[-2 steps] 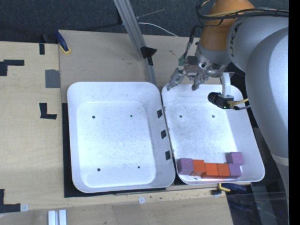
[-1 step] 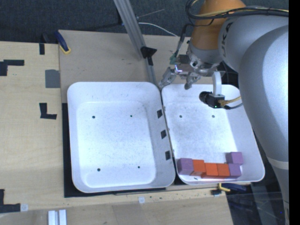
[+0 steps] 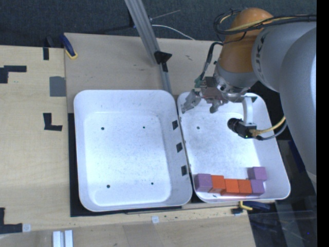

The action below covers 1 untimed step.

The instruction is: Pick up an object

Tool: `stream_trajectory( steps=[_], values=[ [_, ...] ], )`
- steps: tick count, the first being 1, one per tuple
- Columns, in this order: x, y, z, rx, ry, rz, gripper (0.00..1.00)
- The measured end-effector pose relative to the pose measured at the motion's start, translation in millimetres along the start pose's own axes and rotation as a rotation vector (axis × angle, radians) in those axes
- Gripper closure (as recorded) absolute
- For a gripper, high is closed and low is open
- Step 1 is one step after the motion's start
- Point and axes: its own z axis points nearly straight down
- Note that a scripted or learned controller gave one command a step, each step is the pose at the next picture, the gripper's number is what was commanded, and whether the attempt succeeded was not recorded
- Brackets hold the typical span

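Observation:
Several blocks lie in a row along the near wall of the right bin [image 3: 267, 138]: a purple block [image 3: 204, 181] at the left, orange blocks [image 3: 231, 185] in the middle, and purple blocks [image 3: 257, 179] at the right end. My gripper [image 3: 202, 103] hangs over the far left corner of the right bin, well away from the blocks. Its fingers are spread apart with nothing between them.
The left bin [image 3: 87, 138] stands beside the right one, with black clips [image 3: 179, 147] along the shared rim. A metal pole [image 3: 145, 30] slants from the bench's back down to the bins' far edge. A black cable plug [image 3: 240, 127] hangs over the right bin.

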Motion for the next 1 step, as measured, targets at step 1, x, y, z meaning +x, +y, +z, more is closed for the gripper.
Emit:
stream_trajectory(
  steps=[1],
  values=[
    [10.1,32.9,0.0,-0.005,0.002,-0.003,0.0]
  ],
)
